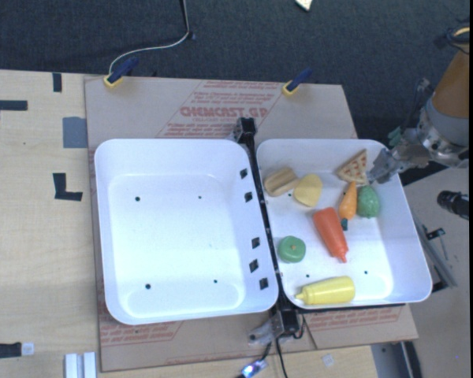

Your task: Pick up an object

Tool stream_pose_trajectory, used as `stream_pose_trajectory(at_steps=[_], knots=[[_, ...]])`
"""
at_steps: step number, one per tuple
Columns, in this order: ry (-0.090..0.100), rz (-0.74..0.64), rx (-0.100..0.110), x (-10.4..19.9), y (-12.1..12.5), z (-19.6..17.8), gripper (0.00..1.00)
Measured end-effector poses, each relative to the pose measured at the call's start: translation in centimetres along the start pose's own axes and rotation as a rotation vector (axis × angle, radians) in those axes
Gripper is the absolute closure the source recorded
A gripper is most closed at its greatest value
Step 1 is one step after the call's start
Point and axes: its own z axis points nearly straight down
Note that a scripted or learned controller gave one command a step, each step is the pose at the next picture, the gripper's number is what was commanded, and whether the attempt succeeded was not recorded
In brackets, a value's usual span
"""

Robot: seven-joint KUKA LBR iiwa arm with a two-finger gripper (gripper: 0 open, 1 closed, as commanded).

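Seven toy foods crowd right white bin (406, 246) | gripper (382, 166) near tan wedge-shaped cracker (353, 167), green ball (369, 203); aperture cannot tell | risk: tight cluster, glancing contact pushes items aside

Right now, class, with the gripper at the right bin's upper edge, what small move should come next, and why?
Probably lower the gripper slightly leftward onto the cracker-like wedge: it lies closest, beside the fingers, apart from the green ball and the small carrot below it.
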Motion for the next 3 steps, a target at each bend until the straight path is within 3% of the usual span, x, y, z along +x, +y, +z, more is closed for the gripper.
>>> stream_pose_trajectory(at_steps=[1,2,3], knots=[[0.004,0.007,0.003,-0.1,-7.3,13.1,1.0],[0.002,0.001,0.002,-0.1,-4.7,12.7,1.0],[0.002,-0.004,-0.006,3.7,3.7,12.7,1.0]])
